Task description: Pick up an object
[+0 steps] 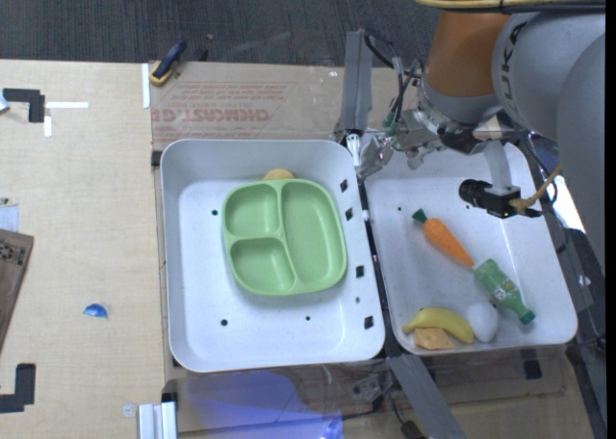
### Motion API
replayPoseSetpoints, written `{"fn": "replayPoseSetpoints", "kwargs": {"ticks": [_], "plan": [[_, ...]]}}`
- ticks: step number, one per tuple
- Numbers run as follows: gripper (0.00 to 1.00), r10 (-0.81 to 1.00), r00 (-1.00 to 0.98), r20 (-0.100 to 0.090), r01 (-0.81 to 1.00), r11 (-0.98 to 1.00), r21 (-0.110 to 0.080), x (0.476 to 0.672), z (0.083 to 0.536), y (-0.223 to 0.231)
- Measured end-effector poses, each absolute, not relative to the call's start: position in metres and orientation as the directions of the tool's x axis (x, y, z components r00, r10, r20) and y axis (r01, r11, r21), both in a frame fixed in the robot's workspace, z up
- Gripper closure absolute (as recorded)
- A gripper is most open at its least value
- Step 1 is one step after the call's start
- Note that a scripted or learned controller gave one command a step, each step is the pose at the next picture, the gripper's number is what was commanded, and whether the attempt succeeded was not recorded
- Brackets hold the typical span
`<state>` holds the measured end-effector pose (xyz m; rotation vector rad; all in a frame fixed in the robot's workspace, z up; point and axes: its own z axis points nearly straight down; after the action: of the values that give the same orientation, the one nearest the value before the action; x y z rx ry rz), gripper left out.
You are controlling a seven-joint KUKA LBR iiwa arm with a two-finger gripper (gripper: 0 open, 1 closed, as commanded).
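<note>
Carrot (446, 239) lying mid right bin (549, 331), w/ bottle (502, 291), banana (441, 322) & white egg (482, 321) crowding nearer corner. Gripper (390, 151) hovering over bin's far-left corner; grip state: can't tell. Best bet: carrot, approaching across its narrow width, since it's sitting clear of neighbours.

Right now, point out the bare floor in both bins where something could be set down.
Left bin: a bare strip along the near wall, below the green plate, and a narrow one on its left. Right bin: bare floor left of the carrot. Crowded: the near right corner, with banana and bottle.
</note>
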<state>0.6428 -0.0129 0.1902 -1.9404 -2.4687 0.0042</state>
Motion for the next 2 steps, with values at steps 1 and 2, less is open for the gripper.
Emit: {"fn": "replayPoseSetpoints", "kwargs": {"ticks": [1, 2], "plan": [[0.0, 0.993, -0.115, 0.0, 0.993, 0.115, -0.004, 0.588, 0.19, -0.077], [0.0, 0.971, -0.239, 0.0, 0.971, 0.239, -0.002, 0.567, 0.09, -0.106]]}}
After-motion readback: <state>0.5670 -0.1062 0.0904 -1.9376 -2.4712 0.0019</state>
